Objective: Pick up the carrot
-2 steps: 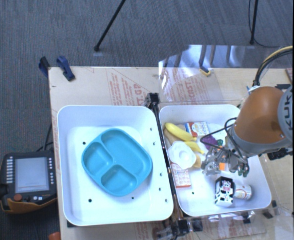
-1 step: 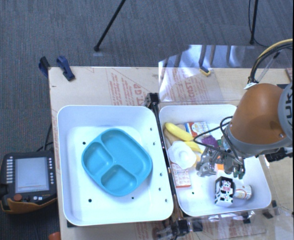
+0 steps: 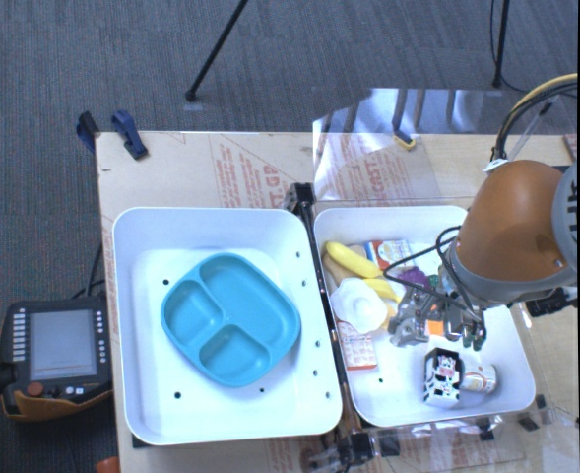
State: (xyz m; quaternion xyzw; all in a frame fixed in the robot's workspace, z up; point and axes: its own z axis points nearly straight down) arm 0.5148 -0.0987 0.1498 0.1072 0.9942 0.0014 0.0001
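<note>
Grey carpet surrounds a cardboard-topped desk point(image 3: 260, 170) bearing two white bins side by side. Left bin point(image 3: 132, 264): a blue divided plate point(image 3: 230, 318) at centre. Right bin point(image 3: 486, 402): cluttered.

Gripper point(image 3: 437, 325) sits low in the right bin, about centre, under the orange wrist band. Whether it is spread or pinched, cannot tell; the mechanism hides it.

Carrot point(image 3: 435, 329): only a small orange patch shows, right at the gripper, just off the bin's centre toward 4 o'clock. Most of it is covered, so its lie is unclear. Judged to be light, stiff and smooth-skinned, likely a toy; tapered shape could slip out of a pinch. Best taken across the thicker middle, not the tip.

Around it:
- banana point(image 3: 354, 261) at 10 o'clock of the gripper, apart
- white round thing point(image 3: 358, 304) at 9 o'clock, near
- purple item point(image 3: 413, 278) at 11 o'clock, close
- cow-patterned carton point(image 3: 441, 376) at 6 o'clock, just beside
- printed card point(image 3: 356, 348) at 8 o'clock

Crowding is the risk: carton and purple item sit near enough to be nudged or caught along with it.

Handheld control screen point(image 3: 55, 348) lies on the floor at far left.
</note>
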